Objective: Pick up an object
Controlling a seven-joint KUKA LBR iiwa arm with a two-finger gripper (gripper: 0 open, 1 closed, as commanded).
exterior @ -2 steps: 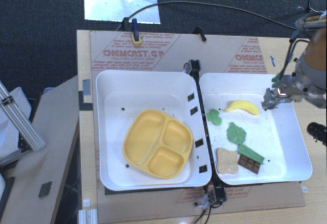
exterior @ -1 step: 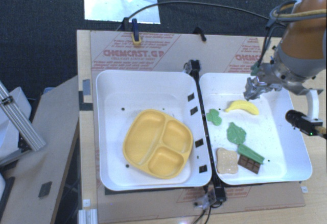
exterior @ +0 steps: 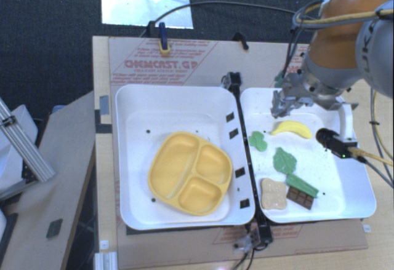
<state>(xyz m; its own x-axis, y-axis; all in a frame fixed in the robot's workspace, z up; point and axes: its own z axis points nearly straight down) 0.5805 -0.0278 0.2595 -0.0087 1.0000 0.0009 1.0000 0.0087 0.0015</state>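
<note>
Grey metal pincer (exterior: 284, 104) hovers just above yellow plastic banana (exterior: 293, 129) in right white bin (exterior: 357, 198); grip state unclear.

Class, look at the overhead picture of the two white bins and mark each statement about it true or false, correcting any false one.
1. The yellow divided tray lies in the left bin. True.
2. The banana lies in the left bin. False: it lies in the right bin, just below the gripper.
3. The chocolate bar lies beside the tan slice of toast. True.
4. The tray has six compartments. False: it has three.
5. The arm reaches over the right bin. True.
</note>
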